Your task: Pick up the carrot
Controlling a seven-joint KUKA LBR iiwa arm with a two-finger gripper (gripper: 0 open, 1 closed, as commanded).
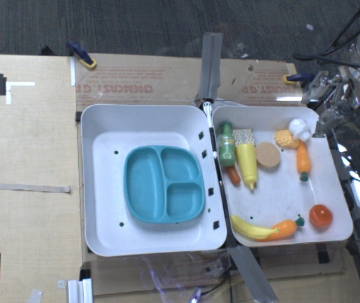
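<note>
The hand hangs outside the right bin's far right corner; whether it is open or closed I cannot tell. One carrot lies near the bin's right wall, beside a white ball, with bare floor below it. Another carrot lies against a banana at the near edge

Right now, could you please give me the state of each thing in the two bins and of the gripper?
Divided plate: flat in left bin.
Green bottle: lying down.
Yellow bottle: lying down.
Carrot: lying near right wall, untouched.
Second carrot: lying against banana.
Tomato: resting loose.
Gripper: outside the bin's far right corner.
</note>
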